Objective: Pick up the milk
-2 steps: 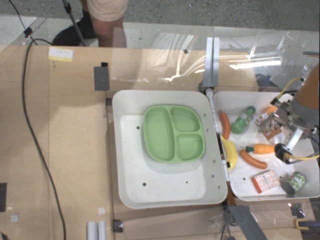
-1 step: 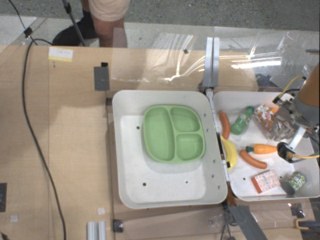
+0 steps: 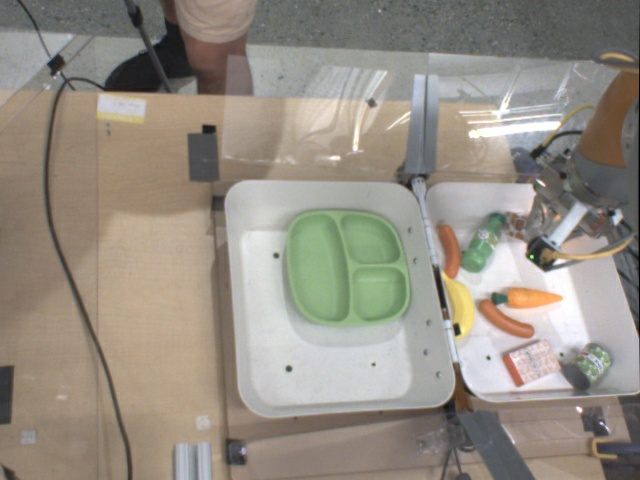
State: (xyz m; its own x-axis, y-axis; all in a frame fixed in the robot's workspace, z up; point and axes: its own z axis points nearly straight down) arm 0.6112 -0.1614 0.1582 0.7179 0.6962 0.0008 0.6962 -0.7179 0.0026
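Milk carton (image 3: 532, 362) lying lower right, label too blurred to read; pincer (image 3: 537, 224) upper right, opening impossible to tell.

- Bright, even light from overhead; colours read clearly.
- White glare streaks on the clear panel (image 3: 500, 98) toward 1 o'clock.
- Soft shadow beneath the green tray (image 3: 348, 266), falling toward 6 o'clock.
- The gripper (image 3: 535, 230) at 3 o'clock looks slightly soft.

A pale wooden bench (image 3: 120, 268) carries the left bin (image 3: 260, 368) and the right bin (image 3: 615, 308).
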